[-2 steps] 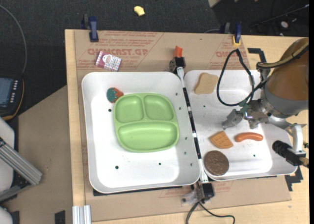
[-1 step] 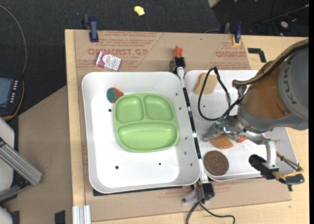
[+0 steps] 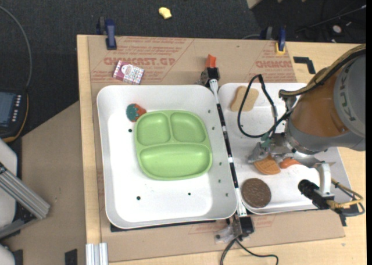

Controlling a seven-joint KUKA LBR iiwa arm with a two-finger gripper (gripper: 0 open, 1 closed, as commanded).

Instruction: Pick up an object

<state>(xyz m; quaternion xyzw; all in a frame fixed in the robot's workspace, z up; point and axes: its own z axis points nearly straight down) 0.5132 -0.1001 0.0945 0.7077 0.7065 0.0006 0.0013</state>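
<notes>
Lying in the right bin (image 3: 290, 203), one orange-tan cookie (image 3: 268, 167) is stretching its long axis roughly left to right, just under the tool (image 3: 268, 152). The tool is hanging right over its upper edge; how far it is parted I cannot tell. One brown round cookie (image 3: 256, 192) is sitting nearer the front, one tan piece (image 3: 244, 99) toward the back. One green divided plate (image 3: 172, 144) is occupying the left bin (image 3: 116, 188) on the tabletop (image 3: 93, 142).

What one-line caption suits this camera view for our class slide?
Robot gripper low over an orange snack in the right bin; green plate in the left bin.
</notes>
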